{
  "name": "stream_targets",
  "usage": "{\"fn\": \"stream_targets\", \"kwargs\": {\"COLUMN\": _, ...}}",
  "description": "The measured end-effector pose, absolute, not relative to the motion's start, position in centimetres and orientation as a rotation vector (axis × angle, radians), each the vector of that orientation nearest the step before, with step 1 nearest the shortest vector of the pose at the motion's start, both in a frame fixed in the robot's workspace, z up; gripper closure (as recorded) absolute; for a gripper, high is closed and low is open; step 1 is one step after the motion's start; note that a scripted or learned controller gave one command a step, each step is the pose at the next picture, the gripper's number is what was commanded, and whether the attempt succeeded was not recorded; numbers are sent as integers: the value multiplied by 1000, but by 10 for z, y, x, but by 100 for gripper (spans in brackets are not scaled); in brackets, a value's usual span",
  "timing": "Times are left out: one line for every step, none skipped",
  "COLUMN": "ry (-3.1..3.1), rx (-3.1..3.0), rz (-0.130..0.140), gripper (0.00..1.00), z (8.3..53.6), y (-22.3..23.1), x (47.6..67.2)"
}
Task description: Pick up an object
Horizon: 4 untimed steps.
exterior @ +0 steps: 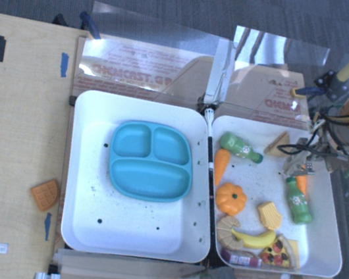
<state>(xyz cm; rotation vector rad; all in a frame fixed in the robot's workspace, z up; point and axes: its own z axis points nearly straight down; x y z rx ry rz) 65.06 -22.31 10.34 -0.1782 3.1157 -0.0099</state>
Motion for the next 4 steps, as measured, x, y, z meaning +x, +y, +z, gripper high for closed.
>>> {"fn": "stream_targets", "kwargs": {"ry": 3123, "rx": -272, "rz": -6, "gripper": 100, "z": 90, "y": -226, "x": 509}}
{"fn": "stream_targets", "kwargs": {"ry": 3119, "rx": -274, "rz": -8, "gripper": 0, "z": 89, "y": -225, "x": 510}}
{"fn": "stream_targets", "kwargs": {"ry": 3115, "rx": -306, "rz": -9, "gripper": 0, "z": 89, "y": -224, "x": 537}}
{"fn": "stream_targets", "kwargs": {"ry": 3100, "rx": -307, "rz": -18, "gripper": 100, "z": 103, "y": -224, "x": 541}}
